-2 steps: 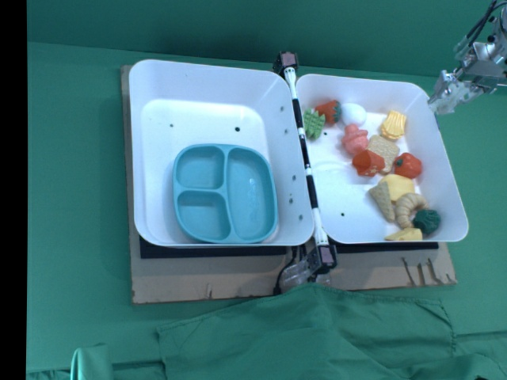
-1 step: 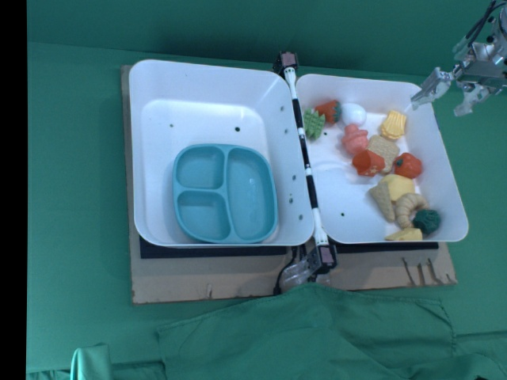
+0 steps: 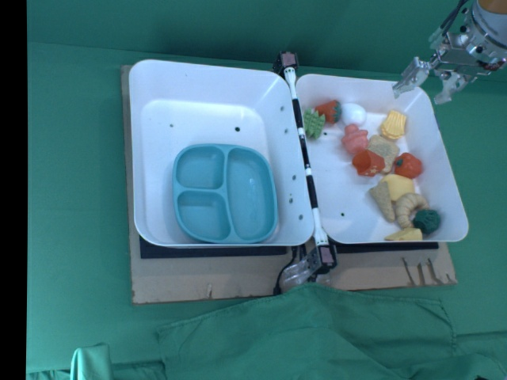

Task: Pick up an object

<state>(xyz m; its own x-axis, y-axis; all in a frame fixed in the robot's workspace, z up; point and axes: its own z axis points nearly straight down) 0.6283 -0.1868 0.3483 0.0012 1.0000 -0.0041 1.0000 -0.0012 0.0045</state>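
You have a tray (image 3: 226,193) in the left bin (image 3: 150,85), toy foods (image 3: 384,161) heaped in the right bin (image 3: 447,188), and the gripper (image 3: 426,81) above that bin's far right corner.

Fixed overhead camera, slanted down on both bins (image 3: 150,85).

Arm (image 3: 493,6) cropped at frame corner

Left bin (image 3: 158,93): floor bare along its back and left side; teal divided plate (image 3: 226,193) fills the front right part. Right bin (image 3: 447,204): bare floor along the left side and front left; toy food (image 3: 388,165) crowds the middle and right, pieces touching, little gap between them. Striped bar (image 3: 305,153) runs between the bins. Gripper (image 3: 425,81) hangs over the right bin's back right corner.
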